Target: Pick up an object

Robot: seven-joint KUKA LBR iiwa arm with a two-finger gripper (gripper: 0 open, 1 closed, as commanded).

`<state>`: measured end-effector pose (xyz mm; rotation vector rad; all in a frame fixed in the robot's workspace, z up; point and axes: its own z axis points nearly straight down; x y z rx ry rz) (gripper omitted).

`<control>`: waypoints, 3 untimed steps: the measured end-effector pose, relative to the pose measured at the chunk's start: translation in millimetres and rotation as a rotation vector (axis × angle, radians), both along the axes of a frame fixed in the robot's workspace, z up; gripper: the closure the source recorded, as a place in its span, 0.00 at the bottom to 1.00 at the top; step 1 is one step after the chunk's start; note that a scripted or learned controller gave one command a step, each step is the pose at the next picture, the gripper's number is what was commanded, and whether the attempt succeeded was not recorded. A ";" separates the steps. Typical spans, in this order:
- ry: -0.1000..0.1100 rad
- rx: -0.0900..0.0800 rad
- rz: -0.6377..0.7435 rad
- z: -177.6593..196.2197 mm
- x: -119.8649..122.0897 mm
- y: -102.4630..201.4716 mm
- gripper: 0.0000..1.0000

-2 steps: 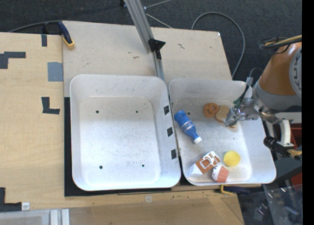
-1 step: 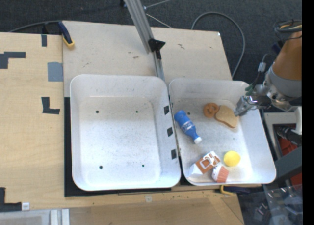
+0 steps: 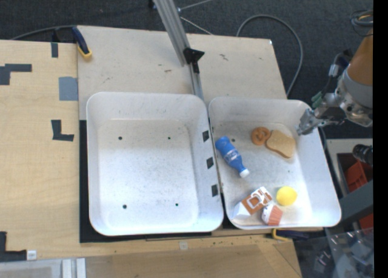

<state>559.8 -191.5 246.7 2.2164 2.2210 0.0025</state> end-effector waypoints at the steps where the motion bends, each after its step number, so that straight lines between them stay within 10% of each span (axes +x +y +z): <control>1: 0.005 0.003 0.004 -12.3 5.4 52.6 1.00; 3: 0.005 0.003 0.006 1.5 18.3 165.6 1.00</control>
